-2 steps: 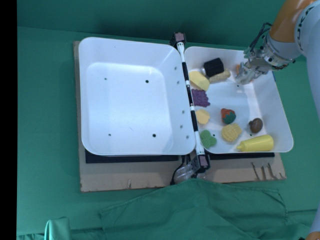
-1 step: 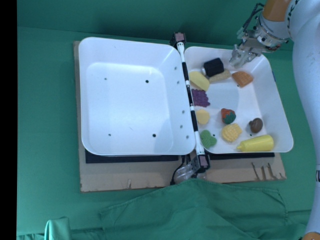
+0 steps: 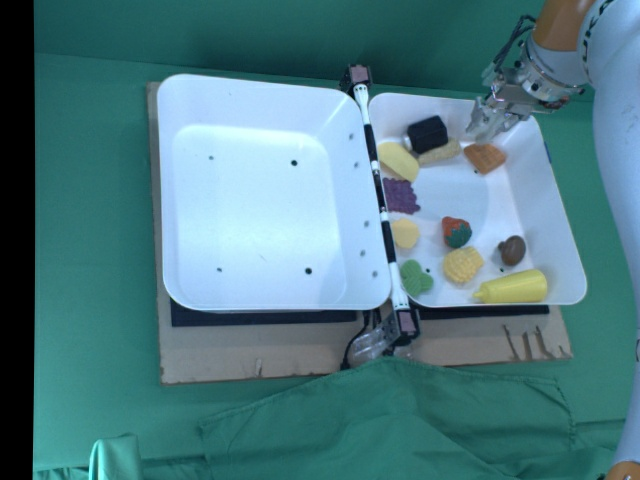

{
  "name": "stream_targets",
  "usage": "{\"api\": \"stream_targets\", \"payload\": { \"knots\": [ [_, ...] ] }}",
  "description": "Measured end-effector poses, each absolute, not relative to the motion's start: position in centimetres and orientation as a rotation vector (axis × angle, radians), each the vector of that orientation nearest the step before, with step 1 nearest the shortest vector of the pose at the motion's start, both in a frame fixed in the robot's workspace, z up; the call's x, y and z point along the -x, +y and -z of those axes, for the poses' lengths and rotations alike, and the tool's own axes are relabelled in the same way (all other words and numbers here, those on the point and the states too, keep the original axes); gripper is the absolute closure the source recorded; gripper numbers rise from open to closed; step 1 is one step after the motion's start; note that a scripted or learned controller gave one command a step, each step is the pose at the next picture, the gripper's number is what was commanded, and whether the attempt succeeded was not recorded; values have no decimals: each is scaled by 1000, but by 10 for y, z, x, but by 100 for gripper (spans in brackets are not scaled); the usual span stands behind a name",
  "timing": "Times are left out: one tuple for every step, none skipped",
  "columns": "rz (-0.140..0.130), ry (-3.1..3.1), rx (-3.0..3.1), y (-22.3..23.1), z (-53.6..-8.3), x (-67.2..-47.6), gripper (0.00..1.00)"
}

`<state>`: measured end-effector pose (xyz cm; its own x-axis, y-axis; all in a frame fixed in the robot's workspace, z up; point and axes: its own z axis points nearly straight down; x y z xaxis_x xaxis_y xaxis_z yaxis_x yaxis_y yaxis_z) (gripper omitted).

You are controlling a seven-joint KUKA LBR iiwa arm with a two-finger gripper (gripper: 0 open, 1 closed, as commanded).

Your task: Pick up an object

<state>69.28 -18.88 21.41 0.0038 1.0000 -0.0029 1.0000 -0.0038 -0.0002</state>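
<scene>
My gripper (image 3: 484,124) hangs over the far part of the right bin (image 3: 560,230), its fingers spread open with nothing between them. Just below it lies an orange wedge-shaped toy (image 3: 485,157). To its left are a black block (image 3: 427,132) and a tan piece (image 3: 441,152). Further down the bin lie a yellow piece (image 3: 398,160), purple grapes (image 3: 401,195), a round yellow piece (image 3: 405,233), a strawberry (image 3: 457,232), a corn cob (image 3: 463,264), a brown piece (image 3: 512,250), a green piece (image 3: 416,279) and a yellow bottle (image 3: 512,287).
The left bin (image 3: 190,108) sits beside the right one, joined by a black-and-white divider bar (image 3: 375,178). Both rest on a cardboard sheet (image 3: 260,353). Green cloth (image 3: 400,418) bunches at the front edge.
</scene>
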Motion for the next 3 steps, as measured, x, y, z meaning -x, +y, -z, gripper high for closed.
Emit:
{"api": "stream_targets", "payload": {
  "knots": [
    [5,2213,-2231,-189,-211,-590,100],
    [-2,2213,-2223,-188,-211,-595,0],
    [-5,2215,-2215,-181,-186,-649,0]
  ]
}}
